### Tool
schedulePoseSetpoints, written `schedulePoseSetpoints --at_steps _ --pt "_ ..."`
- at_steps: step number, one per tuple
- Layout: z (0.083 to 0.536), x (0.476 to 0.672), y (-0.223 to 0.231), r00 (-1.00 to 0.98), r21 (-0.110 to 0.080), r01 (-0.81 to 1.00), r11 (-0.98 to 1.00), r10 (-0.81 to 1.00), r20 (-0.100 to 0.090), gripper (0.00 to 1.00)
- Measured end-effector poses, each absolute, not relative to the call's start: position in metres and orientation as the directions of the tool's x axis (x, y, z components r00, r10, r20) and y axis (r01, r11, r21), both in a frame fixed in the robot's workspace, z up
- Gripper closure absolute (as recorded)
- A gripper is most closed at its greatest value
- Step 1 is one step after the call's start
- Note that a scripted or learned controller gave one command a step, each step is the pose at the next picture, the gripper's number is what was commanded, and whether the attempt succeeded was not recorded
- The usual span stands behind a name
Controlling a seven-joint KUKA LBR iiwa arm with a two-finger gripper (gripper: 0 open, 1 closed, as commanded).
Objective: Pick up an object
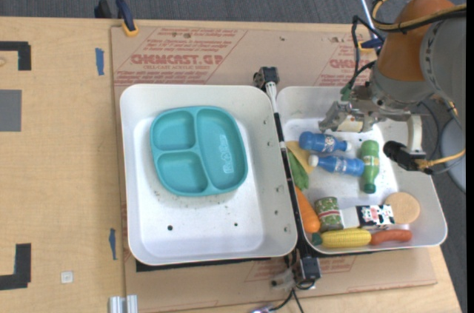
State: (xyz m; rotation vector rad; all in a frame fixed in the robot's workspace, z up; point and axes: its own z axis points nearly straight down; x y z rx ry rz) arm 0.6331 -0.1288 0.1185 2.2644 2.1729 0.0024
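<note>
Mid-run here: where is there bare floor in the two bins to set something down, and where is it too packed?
Free: the left bin floor below the teal divided plate, and a narrow strip along its left wall. Right bin: crowded around the blue bottles, green bottle, can and corn. The gripper hovers at its top.

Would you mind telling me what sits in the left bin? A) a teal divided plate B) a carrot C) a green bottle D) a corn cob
A: the teal plate, with three compartments, lies in the left bin; the bottles, corn and carrot are all in the right bin.
</note>
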Motion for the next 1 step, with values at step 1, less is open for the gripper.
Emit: schedulePoseSetpoints --at_steps 1 --pt "0.2153 0.6118 -0.0881 0.182 0.001 0.983 -0.182 0.983 0.000 1.00"
